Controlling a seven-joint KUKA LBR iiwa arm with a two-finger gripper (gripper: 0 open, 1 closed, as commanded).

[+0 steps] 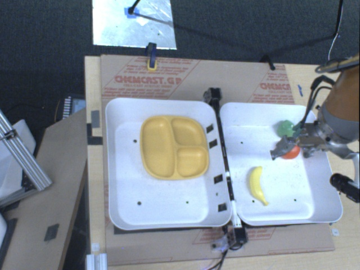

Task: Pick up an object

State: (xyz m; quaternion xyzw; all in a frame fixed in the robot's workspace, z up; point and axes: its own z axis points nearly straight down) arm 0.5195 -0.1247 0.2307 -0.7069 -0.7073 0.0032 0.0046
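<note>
The right bin [247, 215] holds a yellow banana [257, 185] near its front middle. A green object [284, 128] lies toward its back right, and a red-orange object [292, 154] sits just in front of that. My gripper [284, 148] hangs low over the right bin, directly above the red-orange object and partly covering it, with the green object just behind it. The grey arm with its orange band [344, 103] comes in from the right. The banana lies apart from the gripper, to its front left.
In the left bin [121, 201] a yellow divided plate [173, 147] lies near the middle. A black ridge with clips [220, 151] separates the two bins. Both bins rest on a cardboard sheet [169, 77].
</note>
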